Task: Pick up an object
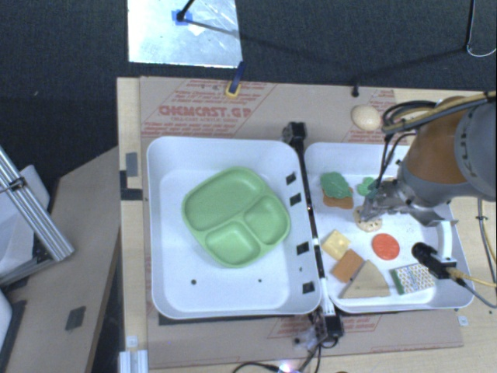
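Camera view: the gripper (371,212) is parked low in the right bin (450,243), right over a small pale cookie-like piece (370,224). Whether anything is actually clamped can't be told. Looks like the grasp stage; next, a lift is needed to check it.

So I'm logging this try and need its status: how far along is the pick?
Early. Done: the arm has reached into the right bin and the gripper sits low over a small tan piece. In hand: nothing visibly lifted; that piece lies on the bin floor. Left: grasp and raise one object. The red disc, yellow block and green tray lie untouched.
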`<state>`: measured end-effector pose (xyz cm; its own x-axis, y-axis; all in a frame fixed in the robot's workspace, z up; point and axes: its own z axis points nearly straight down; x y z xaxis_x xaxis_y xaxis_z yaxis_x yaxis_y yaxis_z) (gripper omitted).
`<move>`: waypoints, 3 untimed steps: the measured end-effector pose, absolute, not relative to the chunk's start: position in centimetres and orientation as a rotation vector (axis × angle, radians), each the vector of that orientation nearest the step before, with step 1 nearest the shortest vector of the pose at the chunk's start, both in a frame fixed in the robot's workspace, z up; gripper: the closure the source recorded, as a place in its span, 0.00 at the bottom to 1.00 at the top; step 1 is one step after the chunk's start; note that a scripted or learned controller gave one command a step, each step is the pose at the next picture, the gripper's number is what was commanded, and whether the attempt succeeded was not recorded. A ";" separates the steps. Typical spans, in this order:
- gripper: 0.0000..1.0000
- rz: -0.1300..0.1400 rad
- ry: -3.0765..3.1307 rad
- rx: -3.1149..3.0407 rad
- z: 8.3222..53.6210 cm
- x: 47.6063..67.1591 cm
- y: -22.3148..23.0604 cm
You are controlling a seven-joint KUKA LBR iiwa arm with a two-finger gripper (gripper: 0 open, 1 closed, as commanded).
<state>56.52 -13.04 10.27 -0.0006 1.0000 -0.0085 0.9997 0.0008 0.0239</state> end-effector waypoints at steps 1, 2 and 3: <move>1.00 0.006 2.221 2.213 16.6 56.6 -13.5; 1.00 0.006 2.222 2.212 22.0 56.7 -13.5; 1.00 0.006 2.233 2.208 22.3 58.3 -7.4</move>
